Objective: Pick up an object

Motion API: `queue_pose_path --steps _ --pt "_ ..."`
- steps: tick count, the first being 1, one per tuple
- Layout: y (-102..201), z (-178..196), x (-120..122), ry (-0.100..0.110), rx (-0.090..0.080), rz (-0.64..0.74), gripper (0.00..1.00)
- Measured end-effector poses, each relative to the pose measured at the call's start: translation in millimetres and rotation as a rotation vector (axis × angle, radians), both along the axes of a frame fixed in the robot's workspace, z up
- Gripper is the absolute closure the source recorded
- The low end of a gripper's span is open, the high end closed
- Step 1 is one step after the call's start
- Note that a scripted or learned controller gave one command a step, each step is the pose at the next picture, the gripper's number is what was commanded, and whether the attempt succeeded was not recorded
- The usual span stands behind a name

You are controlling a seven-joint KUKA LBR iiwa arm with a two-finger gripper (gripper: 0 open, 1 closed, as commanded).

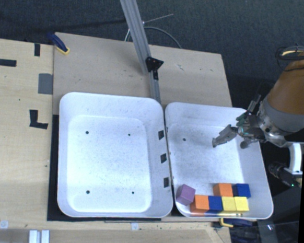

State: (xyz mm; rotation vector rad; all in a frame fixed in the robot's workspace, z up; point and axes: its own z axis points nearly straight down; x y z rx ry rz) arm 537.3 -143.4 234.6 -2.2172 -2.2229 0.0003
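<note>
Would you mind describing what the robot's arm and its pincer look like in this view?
The arm has a rounded orange band above a grey wrist section. The pincer is dark grey metal with two slim fingers, with small dark fittings and cabling clustered where it joins the wrist.

Two bins side by side, mid-frame. Blocks (216,198) clustered in right bin (201,159), lower right corner. Left bin (107,157) beside it. Gripper (233,136) over right bin's upper right part.

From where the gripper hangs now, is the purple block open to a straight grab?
Probably yes. The gripper hangs over the right bin, and the purple block sits near its front rim, a little apart from the other blocks, with nothing lying between.
</note>
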Motion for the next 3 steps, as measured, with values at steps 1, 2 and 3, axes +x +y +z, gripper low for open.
queue_pose_path --steps 1,2,3 --pt "20 -37 -6 0.004 -0.001 -0.001 0.0" --pt "70 -44 -18 0.002 0.0 0.002 0.0" --pt "41 -134 8 0.007 -0.002 -0.003 0.0"
